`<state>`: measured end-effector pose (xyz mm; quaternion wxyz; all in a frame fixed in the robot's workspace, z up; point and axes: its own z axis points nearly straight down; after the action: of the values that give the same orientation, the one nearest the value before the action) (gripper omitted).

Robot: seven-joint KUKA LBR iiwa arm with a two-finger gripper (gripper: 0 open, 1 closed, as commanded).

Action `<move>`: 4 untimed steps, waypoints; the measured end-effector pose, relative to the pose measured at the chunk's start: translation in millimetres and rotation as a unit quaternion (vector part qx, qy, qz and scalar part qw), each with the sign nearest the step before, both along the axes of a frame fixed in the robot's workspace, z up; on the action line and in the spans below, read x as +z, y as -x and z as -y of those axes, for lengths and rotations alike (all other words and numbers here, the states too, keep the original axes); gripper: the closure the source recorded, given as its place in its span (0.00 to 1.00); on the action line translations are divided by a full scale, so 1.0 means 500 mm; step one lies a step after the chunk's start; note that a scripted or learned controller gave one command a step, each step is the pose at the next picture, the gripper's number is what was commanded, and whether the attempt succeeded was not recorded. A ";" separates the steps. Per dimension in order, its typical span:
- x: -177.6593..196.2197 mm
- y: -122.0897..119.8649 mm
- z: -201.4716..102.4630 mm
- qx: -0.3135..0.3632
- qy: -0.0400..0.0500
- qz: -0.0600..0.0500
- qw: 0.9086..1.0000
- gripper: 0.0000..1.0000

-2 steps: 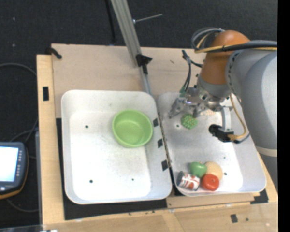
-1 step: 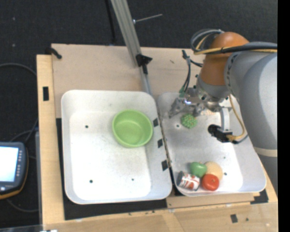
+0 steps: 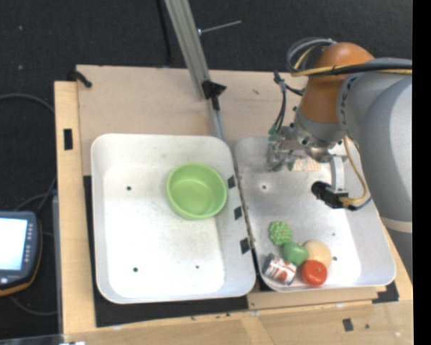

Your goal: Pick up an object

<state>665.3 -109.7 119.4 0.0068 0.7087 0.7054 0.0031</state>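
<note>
My gripper (image 3: 279, 157) hangs low over the back left part of the right bin (image 3: 359, 243), below the orange wrist band. At the right bin's front left corner lies a cluster: a green broccoli piece (image 3: 279, 231), a green pepper-like item (image 3: 295, 252), a beige rounded item (image 3: 318, 249), a red tomato (image 3: 314, 272) and a red and white can (image 3: 279, 269). A green bowl (image 3: 196, 190) stands upright in the left bin (image 3: 129, 264), near its middle. The gripper is well behind the cluster and apart from it.
A grey metal pole (image 3: 190, 45) slants up from a clamp behind the bins. A black connector (image 3: 329, 193) on the arm's cable hangs over the right bin. A tablet (image 3: 11, 246) sits off the bench at the left.
</note>
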 end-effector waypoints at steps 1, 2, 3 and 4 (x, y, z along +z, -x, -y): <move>0.098 -0.010 -0.015 0.004 -0.003 -0.004 1.000 1.00; 0.223 -0.026 -0.019 0.004 -0.002 -0.003 1.000 1.00; 0.303 -0.028 -0.016 0.004 -0.003 -0.005 1.000 1.00; 0.301 0.005 -0.111 0.005 -0.003 -0.007 1.000 1.00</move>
<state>662.7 -54.1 270.0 -0.0001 0.7052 0.7090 0.0001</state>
